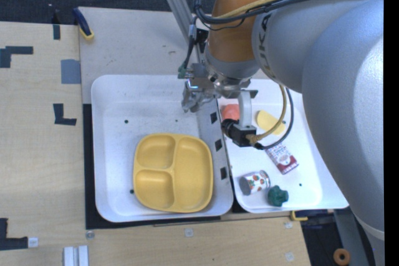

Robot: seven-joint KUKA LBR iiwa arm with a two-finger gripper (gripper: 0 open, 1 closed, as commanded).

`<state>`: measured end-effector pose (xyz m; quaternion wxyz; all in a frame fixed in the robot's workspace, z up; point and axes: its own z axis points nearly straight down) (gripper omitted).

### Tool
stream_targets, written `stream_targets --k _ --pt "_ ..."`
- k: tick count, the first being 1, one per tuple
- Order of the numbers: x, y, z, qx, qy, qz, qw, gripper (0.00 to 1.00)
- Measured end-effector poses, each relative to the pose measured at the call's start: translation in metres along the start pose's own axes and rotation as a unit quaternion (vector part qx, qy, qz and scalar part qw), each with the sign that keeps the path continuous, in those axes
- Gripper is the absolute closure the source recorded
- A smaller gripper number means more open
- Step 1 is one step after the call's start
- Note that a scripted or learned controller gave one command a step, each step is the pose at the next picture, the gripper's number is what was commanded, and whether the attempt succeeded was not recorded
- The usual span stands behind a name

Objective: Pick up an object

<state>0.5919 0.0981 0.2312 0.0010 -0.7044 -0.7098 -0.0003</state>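
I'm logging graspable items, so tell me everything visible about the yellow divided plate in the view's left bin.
The yellow divided plate is a rounded-square dish, seemingly matte plastic, with three compartments: one long at the view's right, two smaller at its left. All look empty. It lies flat, right side up, on the floor of the left white bin, near its front right corner. Nothing else touches it.

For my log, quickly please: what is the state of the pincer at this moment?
Pincer: it cannot be told from this view whether it is open or closed.
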Motion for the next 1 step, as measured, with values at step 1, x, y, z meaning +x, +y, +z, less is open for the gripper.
stream_targets --k 1 --pt "-0.0036 0.0001 0.0005 0.001 -0.001 0.002 1.0 0.0"
